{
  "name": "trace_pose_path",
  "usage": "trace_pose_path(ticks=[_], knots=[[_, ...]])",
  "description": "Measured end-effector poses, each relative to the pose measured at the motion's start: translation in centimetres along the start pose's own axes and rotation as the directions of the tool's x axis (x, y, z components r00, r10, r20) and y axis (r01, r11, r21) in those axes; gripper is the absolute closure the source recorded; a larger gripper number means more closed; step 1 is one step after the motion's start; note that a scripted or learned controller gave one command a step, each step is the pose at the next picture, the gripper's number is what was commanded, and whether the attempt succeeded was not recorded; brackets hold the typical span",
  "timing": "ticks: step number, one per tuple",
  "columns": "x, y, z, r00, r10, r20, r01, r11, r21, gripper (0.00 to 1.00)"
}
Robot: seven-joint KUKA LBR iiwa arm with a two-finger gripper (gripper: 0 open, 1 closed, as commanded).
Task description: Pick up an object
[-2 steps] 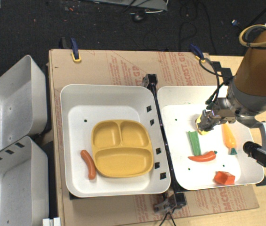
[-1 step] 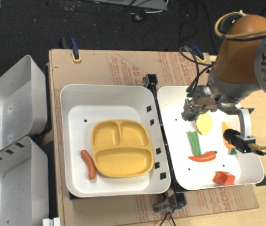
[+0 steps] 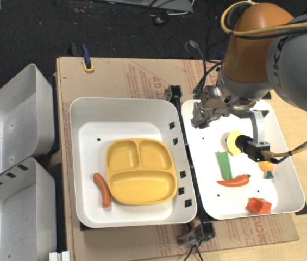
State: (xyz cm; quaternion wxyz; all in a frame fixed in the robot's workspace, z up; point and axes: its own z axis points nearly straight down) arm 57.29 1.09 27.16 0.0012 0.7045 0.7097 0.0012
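**This pick could easily come up empty**

Starting at the left, the toy sausage (image 3: 102,189) is tucked right against the lower-left rim of the yellow divided plate (image 3: 141,171). My guess is a grab there either snags the plate or just rolls the sausage off.

Right of the plate, over in the right bin (image 3: 210,200), the claw (image 3: 201,118) hangs above bare white floor, level with the plate's far edge. Nothing is under it, so a straight drop from there likely closes on air.

The real candidates are further right of the plate:
- A green stick (image 3: 223,165) and a red chili pepper (image 3: 233,181) sit almost touching, so going for one probably shoves the other.
- A yellow rounded piece (image 3: 232,141) lies beyond them.
- A red-orange block (image 3: 258,204) comes next.
- A small orange bit (image 3: 266,166) is farthest from the plate, close to the bin wall, which looks awkward.

As for the claw, it's dark and seen from above, so I can't tell if it's spread or pinched. It isn't visibly holding or touching any toy
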Motion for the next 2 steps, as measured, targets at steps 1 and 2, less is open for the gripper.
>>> trace_pose_path(ticks=[1,2], knots=[[4.5,3.0,2.6,1.000,0.000,0.000,0.000,1.000,0.002,1.00],[8.4,5.9,2.8,1.000,0.001,-0.001,-0.001,1.000,0.000,1.00]])
